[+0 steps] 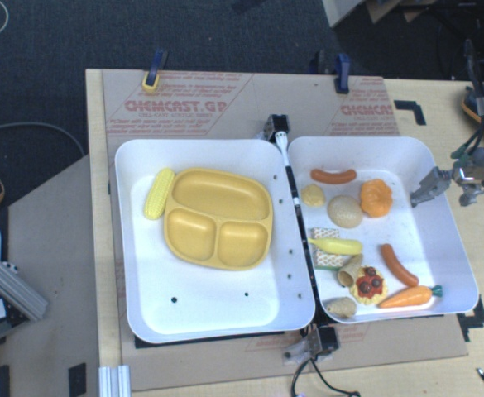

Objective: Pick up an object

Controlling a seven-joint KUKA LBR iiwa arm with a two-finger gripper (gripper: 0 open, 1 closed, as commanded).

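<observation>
— Dark carpet is lying all around the bench (225, 106), and two white bins are sitting side by side on its brown board. How far along is the pick?

— Barely begun, I'd judge. The gripper (430, 187) is hovering at the right bin's (452, 246) far edge, fingers looking spread, pinching nothing.

— And the objects?

— All resting in the right bin: an orange (376, 198), sausages, a carrot (405, 297), a banana (335, 244). A yellow tray (218, 218) and corn (159, 193) are lying in the left bin (217, 313). Choosing, descending, closing and lifting are all remaining.
</observation>
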